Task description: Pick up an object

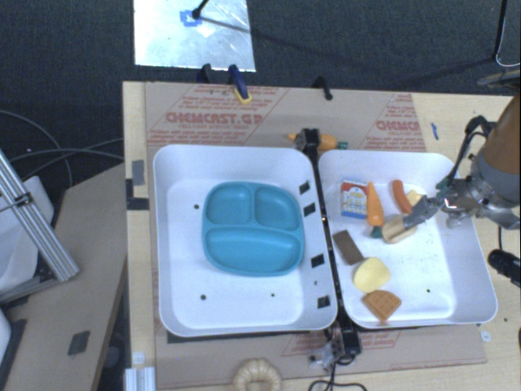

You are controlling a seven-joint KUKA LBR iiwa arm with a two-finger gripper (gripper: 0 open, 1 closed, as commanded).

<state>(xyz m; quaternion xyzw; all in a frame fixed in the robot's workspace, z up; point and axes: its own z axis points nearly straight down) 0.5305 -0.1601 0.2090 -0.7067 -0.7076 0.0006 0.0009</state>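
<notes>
gripper (417, 213) over beige wedge-shaped toy (396, 231) | finger state cannot be told | toy judged light, rigid; best taken across narrow sides

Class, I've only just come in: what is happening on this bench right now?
A grey robot arm reaches in over the right bin, which holds toy food. Its gripper is low over a tan piece, near an orange carrot and a small box. Whether it grips anything cannot be told. The left bin holds a blue divided plate.
</notes>
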